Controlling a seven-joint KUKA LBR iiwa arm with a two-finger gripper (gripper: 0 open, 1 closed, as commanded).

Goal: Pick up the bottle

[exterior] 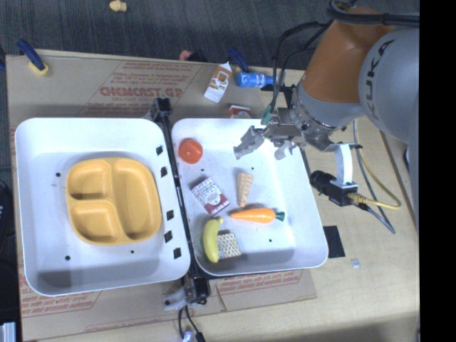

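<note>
A small blue bottle (251,80) lies on its side on the cardboard behind the right bin (310,223), outside its rim. My gripper (265,145) hangs over the back of the right bin, in front of the bottle and a little to its right, well apart from it. Its two fingers stand open with nothing between them. The grey arm with the orange band (342,55) comes in from the upper right.
The right bin holds a red tomato (190,150), a small red-and-white box (209,195), a cone (244,187), a carrot (254,216), a banana (211,239) and a waffle square (229,245). A yellow divided plate (112,199) sits in the left bin. A small carton (218,83) lies beside the bottle.
</note>
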